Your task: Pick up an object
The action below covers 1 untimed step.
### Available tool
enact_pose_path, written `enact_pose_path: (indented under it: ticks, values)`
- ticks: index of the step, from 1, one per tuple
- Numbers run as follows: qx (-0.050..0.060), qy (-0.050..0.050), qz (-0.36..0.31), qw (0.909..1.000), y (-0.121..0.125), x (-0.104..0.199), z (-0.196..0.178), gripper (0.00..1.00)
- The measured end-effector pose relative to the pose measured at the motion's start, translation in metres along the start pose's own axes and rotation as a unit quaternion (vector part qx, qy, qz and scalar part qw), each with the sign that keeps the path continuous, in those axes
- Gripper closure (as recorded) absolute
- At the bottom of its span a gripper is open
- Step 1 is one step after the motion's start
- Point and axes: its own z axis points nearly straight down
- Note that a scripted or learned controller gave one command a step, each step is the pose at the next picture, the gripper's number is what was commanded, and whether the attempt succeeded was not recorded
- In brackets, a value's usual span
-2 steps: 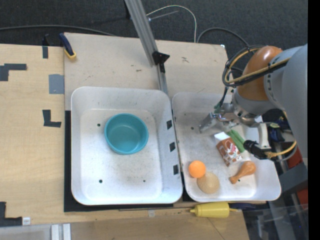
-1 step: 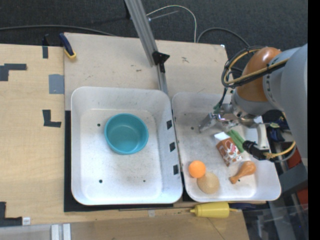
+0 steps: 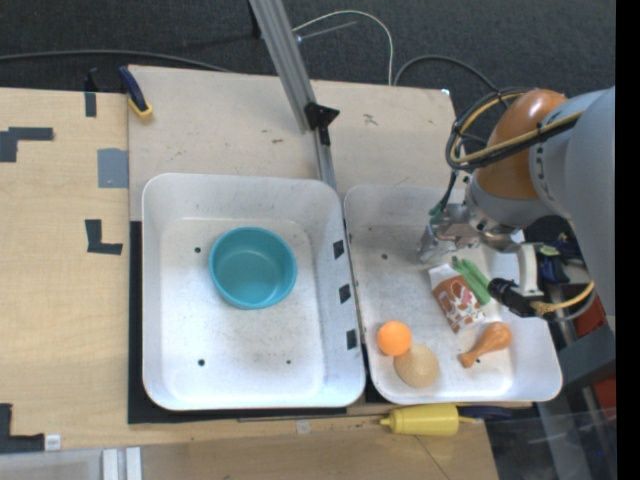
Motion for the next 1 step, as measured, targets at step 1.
enact_pose_path:
  ticks: [1]
  values:
    - [-0.003, 0.0, 0.0, 1.0, -0.0029, 0.0099, -0.0554, 1.0]
